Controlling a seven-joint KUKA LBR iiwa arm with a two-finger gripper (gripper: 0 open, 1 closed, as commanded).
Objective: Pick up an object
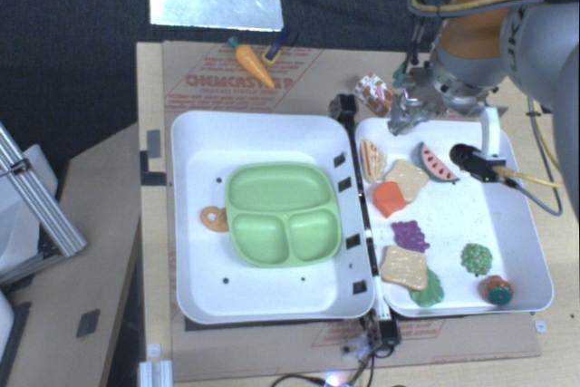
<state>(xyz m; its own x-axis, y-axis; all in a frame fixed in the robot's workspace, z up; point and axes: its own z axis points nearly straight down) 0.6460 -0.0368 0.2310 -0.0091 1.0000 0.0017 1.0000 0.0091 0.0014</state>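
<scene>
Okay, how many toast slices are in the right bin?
2. One toast slice lies near the bin's middle, beside the orange block; the other toast slice sits at the front, on a green leaf. More may hide under the arm.

Arm [507,4] bent low, gripper [405,118] pointing down

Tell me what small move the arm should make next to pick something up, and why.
Probably lower the gripper straight down: it hovers at the back edge of the right white bin, above the striped toy food piece and tan bread slice, with nothing visible between its tips.
</scene>
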